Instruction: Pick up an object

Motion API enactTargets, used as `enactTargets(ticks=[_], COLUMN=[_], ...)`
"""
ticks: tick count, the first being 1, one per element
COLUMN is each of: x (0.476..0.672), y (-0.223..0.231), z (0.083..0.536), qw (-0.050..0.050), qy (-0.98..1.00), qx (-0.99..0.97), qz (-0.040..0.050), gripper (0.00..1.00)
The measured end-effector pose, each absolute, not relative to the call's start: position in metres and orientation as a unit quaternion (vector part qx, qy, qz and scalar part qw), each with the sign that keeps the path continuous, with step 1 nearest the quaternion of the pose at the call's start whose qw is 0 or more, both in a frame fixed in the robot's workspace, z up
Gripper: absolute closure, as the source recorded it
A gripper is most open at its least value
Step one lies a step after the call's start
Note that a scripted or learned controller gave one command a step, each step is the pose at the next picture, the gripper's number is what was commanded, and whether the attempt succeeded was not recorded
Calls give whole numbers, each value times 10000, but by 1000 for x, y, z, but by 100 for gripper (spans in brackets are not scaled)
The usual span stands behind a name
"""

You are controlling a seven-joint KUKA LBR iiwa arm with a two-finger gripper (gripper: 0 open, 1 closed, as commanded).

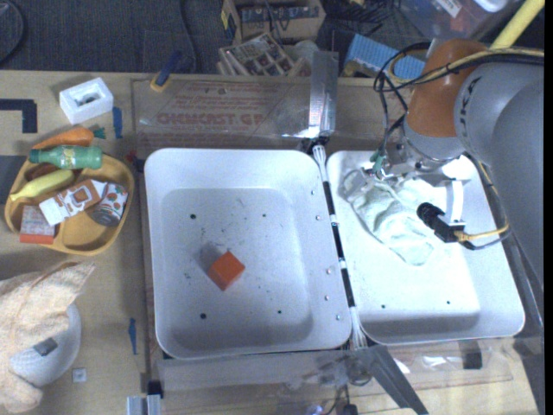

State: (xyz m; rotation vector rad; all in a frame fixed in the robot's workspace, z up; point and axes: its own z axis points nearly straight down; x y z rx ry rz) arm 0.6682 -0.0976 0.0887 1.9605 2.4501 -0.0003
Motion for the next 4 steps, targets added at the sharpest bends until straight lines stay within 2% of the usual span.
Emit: enactTargets(ticks=[1,2,3,4], x=[670,670,671,671], y=[-98,-98,-98,-98], z=[101,101,112,112], qw=[53,52,75,77], qy=[7813,7814,7815,7816], qx=[6241,6241,6239,6238], qz=[0,1,9,10], gripper=[100,0,100,0])
